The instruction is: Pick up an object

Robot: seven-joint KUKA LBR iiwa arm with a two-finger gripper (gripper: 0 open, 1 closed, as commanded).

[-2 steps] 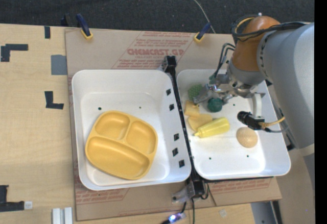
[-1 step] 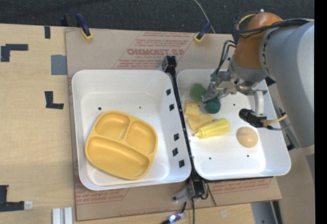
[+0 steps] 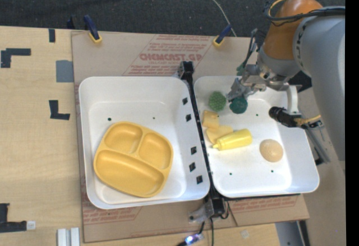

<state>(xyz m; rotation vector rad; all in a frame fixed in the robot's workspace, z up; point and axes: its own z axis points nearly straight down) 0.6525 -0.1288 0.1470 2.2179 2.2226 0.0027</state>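
— Hovering where?
— My gripper is low in the right bin, touching a dark green ball; whether it pinches it, I cannot tell. A yellow block lies nearby.

- The two white bins look like smooth plastic with a slight sheen.
- The yellow divided tray — glossy moulded plastic.
- The surface shows pale wood grain, matt; a brown cardboard sheet with red print lies under the bins.
- The arm has smooth grey casing and a glossy orange band.
- The green ball looks rough and bumpy — the beige ball matt.
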